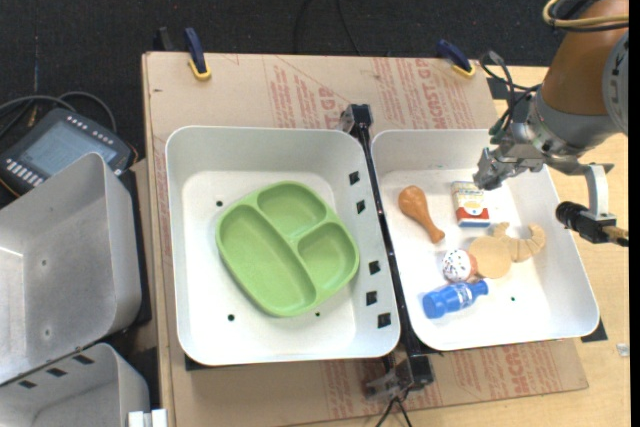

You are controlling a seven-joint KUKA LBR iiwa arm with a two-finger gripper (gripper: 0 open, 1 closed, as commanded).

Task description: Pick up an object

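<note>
The right bin point(560, 310) holds a brown toy drumstick point(421, 213), a small red and white box point(470, 204), a white dotted ball point(457, 264), a tan soft toy point(503, 250) and a blue bottle point(453, 299) lying on its side. My gripper point(493, 172) hangs over the back right part of this bin, just above and to the right of the red and white box. Nothing shows in its grasp.
A green divided plate point(288, 247) lies in the left bin point(190, 315). A black divider point(375, 235) runs between the two bins. Grey containers point(60, 265) stand off the bench at the left. Clamps point(197, 55) hold the cardboard at the back.
</note>
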